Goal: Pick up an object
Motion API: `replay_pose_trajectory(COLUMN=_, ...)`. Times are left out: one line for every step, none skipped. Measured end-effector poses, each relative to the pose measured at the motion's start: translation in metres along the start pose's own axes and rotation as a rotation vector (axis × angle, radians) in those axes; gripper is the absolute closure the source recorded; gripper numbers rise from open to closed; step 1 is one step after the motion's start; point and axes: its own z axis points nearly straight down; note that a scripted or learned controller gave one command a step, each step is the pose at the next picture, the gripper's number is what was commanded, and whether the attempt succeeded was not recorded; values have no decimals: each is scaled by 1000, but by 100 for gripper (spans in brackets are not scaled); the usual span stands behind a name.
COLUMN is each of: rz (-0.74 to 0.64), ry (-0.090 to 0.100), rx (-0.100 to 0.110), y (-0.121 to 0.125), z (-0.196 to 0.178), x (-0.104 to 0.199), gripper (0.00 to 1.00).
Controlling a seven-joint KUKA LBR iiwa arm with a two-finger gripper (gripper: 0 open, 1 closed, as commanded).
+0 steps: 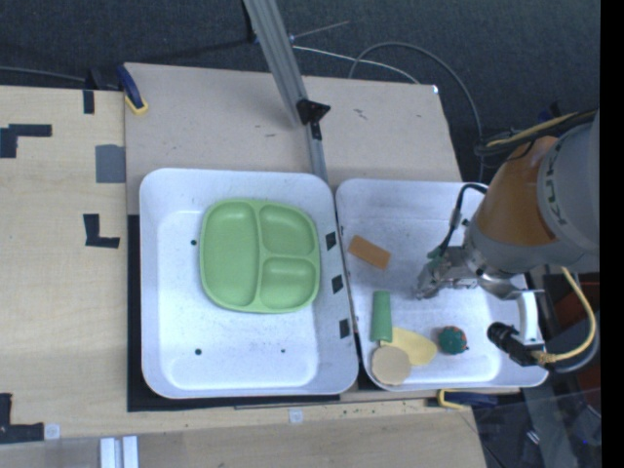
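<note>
- The right bin (409,203) served as the landmark; it held every loose piece, which kept all candidates within the arm's reach from that side.
- The gripper (436,279) hung low over the bin's middle, right of the orange block (370,252) and above the green-and-red ball (450,339).
- Whether the fingers were spread or closed could not be told; nothing showed between them.
- The green cylinder (380,316) lay lengthwise near the bin's left wall, its lower end touching the yellow piece (417,345) and the tan disc (392,364) in the lower-left corner.
- The green divided plate (260,256) sat in the left bin (166,359), beyond the right bin's left wall, probably a distractor.
- Judged: no object had been lifted yet.
</note>
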Motion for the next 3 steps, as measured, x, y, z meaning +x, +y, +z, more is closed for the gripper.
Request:
replay_pose_trajectory(rz=3, ry=-2, rx=-6, y=-8, z=-48, x=-4, gripper=100)
replay_pose_trajectory(rz=2, ry=-3, rx=-8, y=-1, z=-97, x=-10, gripper=100)
replay_pose_trajectory(rz=2, ry=-3, rx=-7, y=0, z=-132, x=-10, gripper=100)
